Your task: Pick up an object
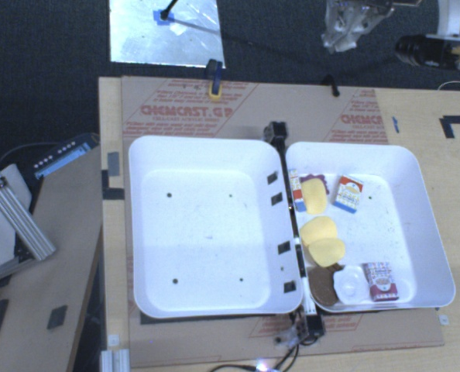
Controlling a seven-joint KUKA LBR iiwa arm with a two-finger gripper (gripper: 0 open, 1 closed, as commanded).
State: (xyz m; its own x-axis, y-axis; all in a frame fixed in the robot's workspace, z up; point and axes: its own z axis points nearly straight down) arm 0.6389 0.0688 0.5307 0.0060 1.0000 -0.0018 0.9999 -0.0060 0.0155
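The right bin holds several small items. A red and white carton lies near its far side beside a pale yellow piece and a thin box against the left wall. Two yellow rounded pieces sit at mid-left. At the near edge are a brown disc, a white cup and a second red and white carton. My gripper hangs high beyond the bench's far edge, well away from the bins, with nothing seen in it.
The left bin sits beside the right one, joined by a black divider with clips. A yellow and blue clamp stands on the board's far edge. A shiny metal sheet lies on the floor behind.
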